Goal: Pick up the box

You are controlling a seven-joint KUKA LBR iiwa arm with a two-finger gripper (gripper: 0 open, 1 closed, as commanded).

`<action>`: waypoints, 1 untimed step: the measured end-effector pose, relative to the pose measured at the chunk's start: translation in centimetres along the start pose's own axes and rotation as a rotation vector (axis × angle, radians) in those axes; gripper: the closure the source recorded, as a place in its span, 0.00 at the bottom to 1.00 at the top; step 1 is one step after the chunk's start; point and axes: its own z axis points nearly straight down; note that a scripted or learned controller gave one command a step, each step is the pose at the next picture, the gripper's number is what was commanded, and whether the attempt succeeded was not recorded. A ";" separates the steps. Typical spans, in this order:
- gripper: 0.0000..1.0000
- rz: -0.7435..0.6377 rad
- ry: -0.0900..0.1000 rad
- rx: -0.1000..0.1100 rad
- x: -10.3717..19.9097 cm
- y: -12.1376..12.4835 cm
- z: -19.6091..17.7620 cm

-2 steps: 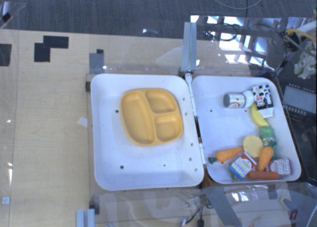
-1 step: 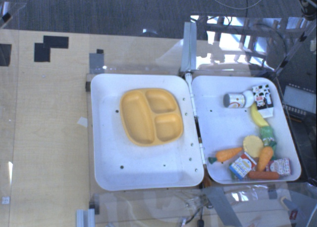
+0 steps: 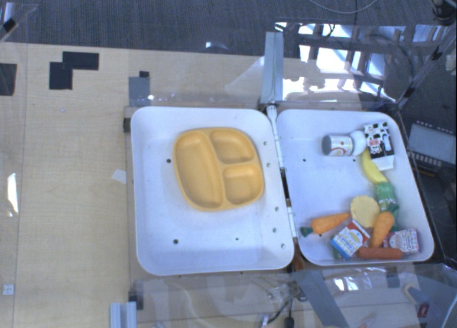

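Observation:
Three small boxes lie in the right bin [image 3: 314, 176]. A blue and orange box [image 3: 349, 240] rests near the front edge, between two carrots. To its right, in the front right corner, sits a red and white box [image 3: 405, 240]. A black and white cow-patterned carton [image 3: 379, 142] lies at the back right, beside a tin can.
The right bin also holds a grey can [image 3: 337, 144] on its side, a banana [image 3: 370, 168], a green bottle [image 3: 385, 194], a yellow round piece [image 3: 364, 211], two carrots [image 3: 328, 224] [image 3: 383, 227] and a red sausage [image 3: 380, 254]. A yellow divided plate [image 3: 218, 168] lies in the left bin [image 3: 153, 234].

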 end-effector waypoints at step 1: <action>1.00 0.003 -0.003 0.002 -1.0 -1.6 19.9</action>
